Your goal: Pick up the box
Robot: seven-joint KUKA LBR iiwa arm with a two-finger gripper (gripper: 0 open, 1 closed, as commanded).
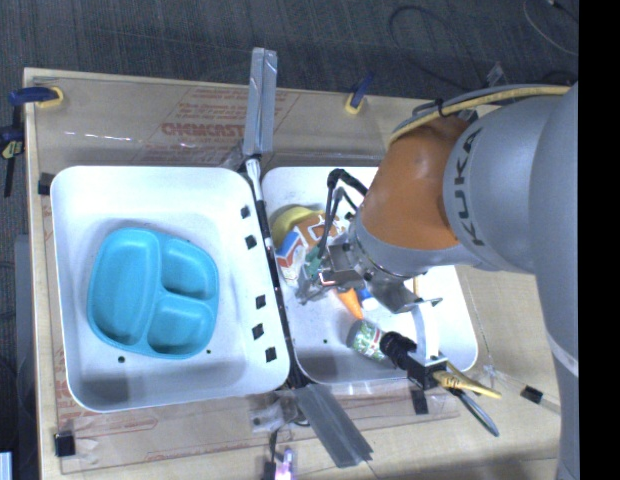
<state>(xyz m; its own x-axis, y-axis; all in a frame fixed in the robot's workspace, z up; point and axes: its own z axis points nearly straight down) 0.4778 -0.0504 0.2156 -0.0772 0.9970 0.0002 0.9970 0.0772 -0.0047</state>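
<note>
While the gripper (325, 280) hangs in the right bin (458, 316), the box (302, 243) lies at its 11 o'clock, long axis roughly 8-to-2 o'clock. Whether the gripper is open or closed, I cannot tell.

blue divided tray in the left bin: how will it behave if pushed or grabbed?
The blue divided tray looks moulded and stiff, probably light. Lying flat in the left bin, it would likely slide, not roll or tip. Its rounded rim may be slippery to pinch.

Fixed overhead camera looks slantwise onto both bins (140, 193).
</note>
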